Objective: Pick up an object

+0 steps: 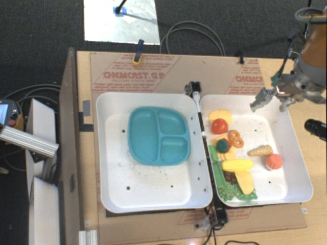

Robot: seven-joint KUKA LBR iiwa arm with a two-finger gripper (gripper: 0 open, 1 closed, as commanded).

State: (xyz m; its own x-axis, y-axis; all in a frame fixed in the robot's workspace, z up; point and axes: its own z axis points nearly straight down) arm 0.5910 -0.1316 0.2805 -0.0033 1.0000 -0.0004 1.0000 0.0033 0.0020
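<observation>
Well below the jaws lies the tomato (219, 125).

One fixed camera looks down at a slant on both white bins (153, 198), arm entering from right.

Setting: robotics lab or test cell. Evidence: grey arm (312, 55) with orange band over a bench; left of it, two white bins (153, 198) side by side on a board (168, 70) printed "CHEMCAST"; cable loops (194, 32) beyond the board, well left of the arm; dark carpet (36, 29); foil sheet (122, 14) taped to the floor, far left; aluminium rail (28, 141) at the far side from the arm; toy food (237, 165) in the bin just under the arm.
</observation>
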